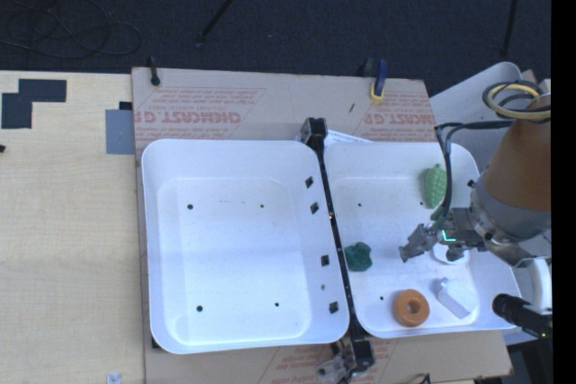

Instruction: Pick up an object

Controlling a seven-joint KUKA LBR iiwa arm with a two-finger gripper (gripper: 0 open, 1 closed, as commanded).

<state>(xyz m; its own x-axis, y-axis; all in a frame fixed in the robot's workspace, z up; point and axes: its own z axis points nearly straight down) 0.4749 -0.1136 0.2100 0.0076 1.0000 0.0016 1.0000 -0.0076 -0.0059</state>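
The gripper (430, 245) is hovering over the right bin (387, 171); its grip state cannot be told. An orange ring (411, 308) is lying near, beside a grey block (453, 299) and dark green lump (359, 256).

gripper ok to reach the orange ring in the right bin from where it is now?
Probably yes. The orange ring lies flat near the right bin's front edge, just below-left of the gripper. Nothing covers it; the grey block sits beside it, apart.
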